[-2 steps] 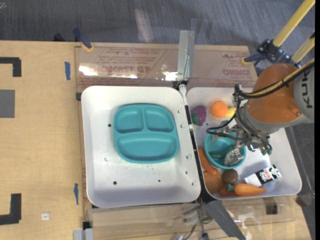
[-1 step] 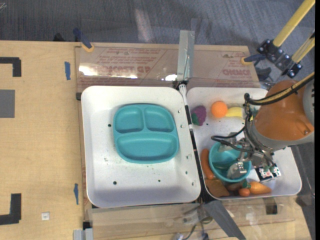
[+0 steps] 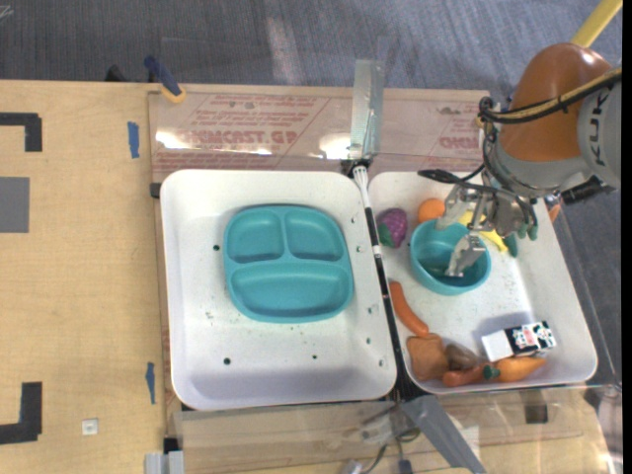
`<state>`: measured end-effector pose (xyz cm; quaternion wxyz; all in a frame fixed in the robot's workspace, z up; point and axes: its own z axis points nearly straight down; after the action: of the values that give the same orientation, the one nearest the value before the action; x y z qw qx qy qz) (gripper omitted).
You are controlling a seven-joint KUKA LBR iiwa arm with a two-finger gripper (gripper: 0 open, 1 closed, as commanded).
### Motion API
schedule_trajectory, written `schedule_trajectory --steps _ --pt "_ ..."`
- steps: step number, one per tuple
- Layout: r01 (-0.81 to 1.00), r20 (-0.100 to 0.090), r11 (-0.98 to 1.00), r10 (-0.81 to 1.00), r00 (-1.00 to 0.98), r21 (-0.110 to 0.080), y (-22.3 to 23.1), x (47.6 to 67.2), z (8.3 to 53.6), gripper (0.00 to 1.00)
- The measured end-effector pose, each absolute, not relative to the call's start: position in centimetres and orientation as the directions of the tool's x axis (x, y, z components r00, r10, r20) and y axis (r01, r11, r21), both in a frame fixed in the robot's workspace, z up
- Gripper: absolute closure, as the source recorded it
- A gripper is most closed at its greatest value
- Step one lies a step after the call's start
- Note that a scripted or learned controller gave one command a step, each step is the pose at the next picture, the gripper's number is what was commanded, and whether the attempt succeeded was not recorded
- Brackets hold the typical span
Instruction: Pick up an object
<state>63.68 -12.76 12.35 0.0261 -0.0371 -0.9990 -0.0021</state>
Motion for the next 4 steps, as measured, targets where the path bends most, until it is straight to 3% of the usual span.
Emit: schedule_trajectory --steps 1,2,4 --pt "-0.002 -0.012 1.0 -0.002 -1.0 -0.001 -11.1 57.4 9.5 0.0" --pt "0.152 -0.024 0.988 0.152 -0.988 -0.001 -10.0 53.3 9.4 0.0" --pt "0.287 -0.023 0.958 0.287 -0.958 0.002 -10.0 52.6 9.4 0.0"
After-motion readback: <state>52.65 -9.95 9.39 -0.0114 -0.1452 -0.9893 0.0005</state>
